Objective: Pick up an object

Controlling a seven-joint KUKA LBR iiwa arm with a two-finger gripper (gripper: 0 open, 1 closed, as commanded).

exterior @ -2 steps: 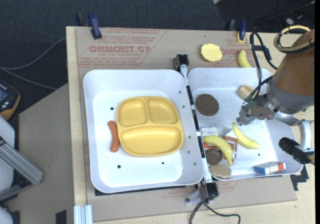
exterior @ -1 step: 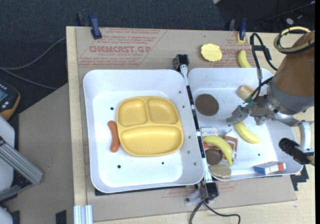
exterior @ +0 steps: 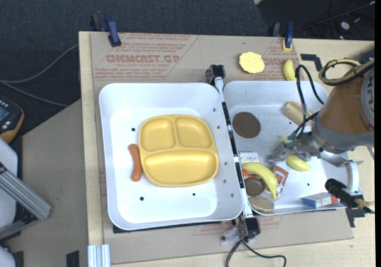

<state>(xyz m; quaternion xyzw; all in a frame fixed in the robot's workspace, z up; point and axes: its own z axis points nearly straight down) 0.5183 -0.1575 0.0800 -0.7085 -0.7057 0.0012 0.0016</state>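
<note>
Arm: reaches in from the right, orange band above the wrist over the right bin's (exterior: 262, 90) right side; the wrist is angled down toward the bin floor, which suits a top-down pick
Gripper (exterior: 293, 151): low in the right bin, near its middle, just beside a small yellow piece (exterior: 298, 163); contact cannot be judged
Jaws: cannot tell whether released or clenched; the wrist body and glare hide them
Task thing: no object is visibly lifted; likely target is the small yellow piece, lying on the bin floor right of centre
Other candidates: banana (exterior: 264, 175) and brown disc (exterior: 245, 124) near the bin's left wall, blue and white box (exterior: 318, 201) by the front edge, tan block (exterior: 293, 112) toward the back
Left bin (exterior: 119, 141): yellow divided plate (exterior: 178, 150) in the middle, sausage (exterior: 136, 162) just beside its left edge
Bench: yellow disc (exterior: 252, 62) outside the bins, past the right bin's back edge
Judgement: descent or grasp stage; clutter near the front-left corner may foul a blind grab
</note>
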